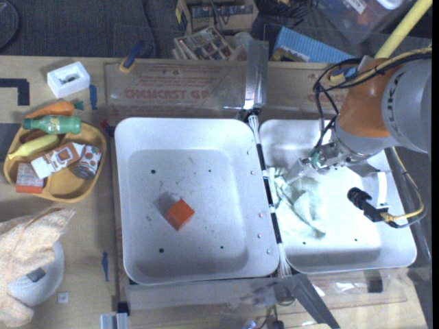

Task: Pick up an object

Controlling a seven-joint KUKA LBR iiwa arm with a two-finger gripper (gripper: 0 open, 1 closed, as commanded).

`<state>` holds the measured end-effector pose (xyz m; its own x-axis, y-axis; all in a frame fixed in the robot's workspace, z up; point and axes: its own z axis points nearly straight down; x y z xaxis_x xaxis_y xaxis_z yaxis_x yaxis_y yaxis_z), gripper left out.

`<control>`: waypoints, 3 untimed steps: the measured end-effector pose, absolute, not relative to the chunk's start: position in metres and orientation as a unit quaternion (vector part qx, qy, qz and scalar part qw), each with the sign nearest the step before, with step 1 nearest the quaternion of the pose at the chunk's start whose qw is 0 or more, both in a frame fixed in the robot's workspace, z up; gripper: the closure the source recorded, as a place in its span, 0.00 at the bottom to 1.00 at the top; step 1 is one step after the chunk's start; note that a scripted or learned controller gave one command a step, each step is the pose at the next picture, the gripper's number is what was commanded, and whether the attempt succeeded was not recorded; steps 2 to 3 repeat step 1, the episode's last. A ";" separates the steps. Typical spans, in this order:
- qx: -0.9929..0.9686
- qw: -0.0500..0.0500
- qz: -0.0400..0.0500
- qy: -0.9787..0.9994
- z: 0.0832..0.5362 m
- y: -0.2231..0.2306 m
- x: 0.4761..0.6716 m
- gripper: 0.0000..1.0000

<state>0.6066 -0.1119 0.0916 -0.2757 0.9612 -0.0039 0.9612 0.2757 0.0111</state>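
Note:
An orange cube (180,214) lies in the left bin (137,142), a little left of its middle, with a grey shadow or block edge at its upper left. In the right bin (398,249), a crumpled pale greenish-white cloth or bag (306,203) sits against the left wall. My gripper (304,168) reaches in from the right and hangs low over the upper edge of that pale thing, seemingly touching it. Whether anything is held is not visible.
A yellow bowl (65,190) with toy food and a green bottle stands left of the bins. Below it lies a peach cloth (27,245). A white box (68,79) sits at the far left, and a clear panel (178,91) lies behind the bins.

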 end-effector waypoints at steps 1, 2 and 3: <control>0.543 0.008 0.004 0.840 0.092 -0.096 0.569 0.00; 0.543 0.008 0.004 0.840 0.092 -0.096 0.569 0.00; 0.543 0.008 0.004 0.840 0.092 -0.096 0.569 0.00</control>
